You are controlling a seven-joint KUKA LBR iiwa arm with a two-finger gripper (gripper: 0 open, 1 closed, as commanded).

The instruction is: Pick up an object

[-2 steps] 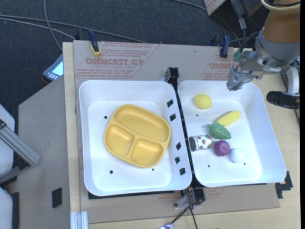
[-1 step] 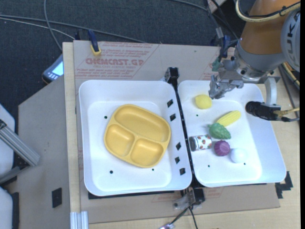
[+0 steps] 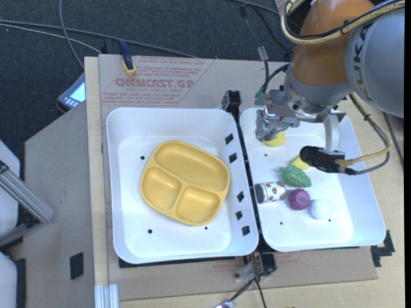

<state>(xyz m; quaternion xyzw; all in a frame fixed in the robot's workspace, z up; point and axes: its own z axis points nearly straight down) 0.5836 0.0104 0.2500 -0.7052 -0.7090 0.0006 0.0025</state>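
Your gripper (image 3: pixel 272 131) sat low in the right bin (image 3: pixel 359 233), directly over a yellow object (image 3: pixel 276 139) near its far-left corner, likely lined up for a grab. Whether it was spread or pinching, you couldn't tell; the wrist hid that.

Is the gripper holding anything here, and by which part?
Cannot be told. The gripper sits directly over a small yellow object in the right white bin; no hold is visible.

Dark carpet floor (image 3: pixel 160 18) with trailing cables (image 3: pixel 64 18) around a cardboard-topped bench (image 3: pixel 160 76).
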